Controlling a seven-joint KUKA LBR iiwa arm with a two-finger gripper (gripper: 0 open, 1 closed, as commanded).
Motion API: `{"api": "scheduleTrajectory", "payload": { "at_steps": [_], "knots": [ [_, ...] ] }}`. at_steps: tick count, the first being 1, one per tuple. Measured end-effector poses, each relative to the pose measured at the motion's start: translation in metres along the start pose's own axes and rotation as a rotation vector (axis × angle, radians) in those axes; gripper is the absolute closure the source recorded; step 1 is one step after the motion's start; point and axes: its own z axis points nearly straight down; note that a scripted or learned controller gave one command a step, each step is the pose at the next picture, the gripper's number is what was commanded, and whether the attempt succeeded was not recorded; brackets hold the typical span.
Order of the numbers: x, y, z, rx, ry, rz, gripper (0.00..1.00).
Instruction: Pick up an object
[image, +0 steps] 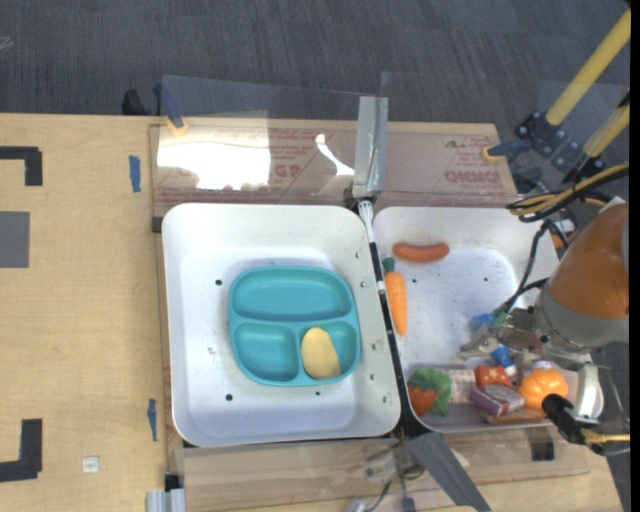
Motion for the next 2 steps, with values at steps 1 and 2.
{"api": "scheduleTrajectory", "payload": {
  "at_steps": [1,2],
  "knots": [
    [-0.005,0.002,-0.012,-0.008,-0.011,0.004,1.00],
    [-0.007,0.072,0.001,-0.003,-0.009,0.129,1.00]
  ]
}}
